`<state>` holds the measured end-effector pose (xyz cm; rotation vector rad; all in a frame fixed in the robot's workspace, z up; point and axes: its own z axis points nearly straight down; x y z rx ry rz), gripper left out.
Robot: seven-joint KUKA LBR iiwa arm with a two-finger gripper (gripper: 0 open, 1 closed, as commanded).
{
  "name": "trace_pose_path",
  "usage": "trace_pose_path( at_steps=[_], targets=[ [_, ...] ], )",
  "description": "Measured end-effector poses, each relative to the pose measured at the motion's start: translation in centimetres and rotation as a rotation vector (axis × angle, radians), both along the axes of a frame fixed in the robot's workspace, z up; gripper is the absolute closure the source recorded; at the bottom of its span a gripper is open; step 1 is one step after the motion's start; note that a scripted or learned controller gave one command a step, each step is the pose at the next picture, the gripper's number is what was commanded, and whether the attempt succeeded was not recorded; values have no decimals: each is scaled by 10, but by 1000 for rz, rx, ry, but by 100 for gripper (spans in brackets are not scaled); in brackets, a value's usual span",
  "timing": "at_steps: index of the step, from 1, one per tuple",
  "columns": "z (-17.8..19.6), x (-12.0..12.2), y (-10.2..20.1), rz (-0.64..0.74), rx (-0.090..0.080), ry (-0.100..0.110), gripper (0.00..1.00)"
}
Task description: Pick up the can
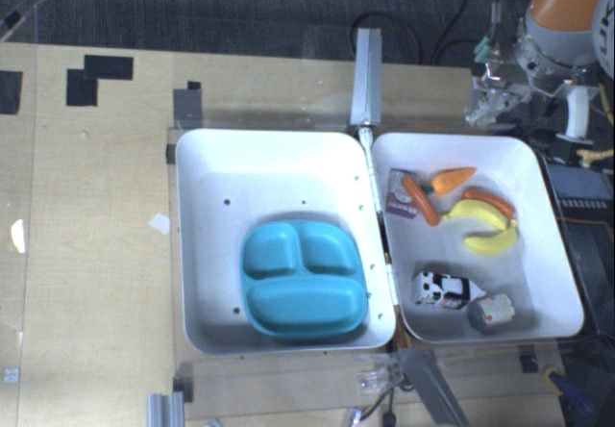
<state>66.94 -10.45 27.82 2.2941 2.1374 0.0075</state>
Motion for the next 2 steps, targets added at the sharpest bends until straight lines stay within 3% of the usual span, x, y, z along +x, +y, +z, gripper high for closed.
trace_pose_path(
  at_steps=[1,2],
  targets=[
    [29,-15,76,-3,2,0,100],
    [20,-12,127,-126,3,3,100]
  ],
)
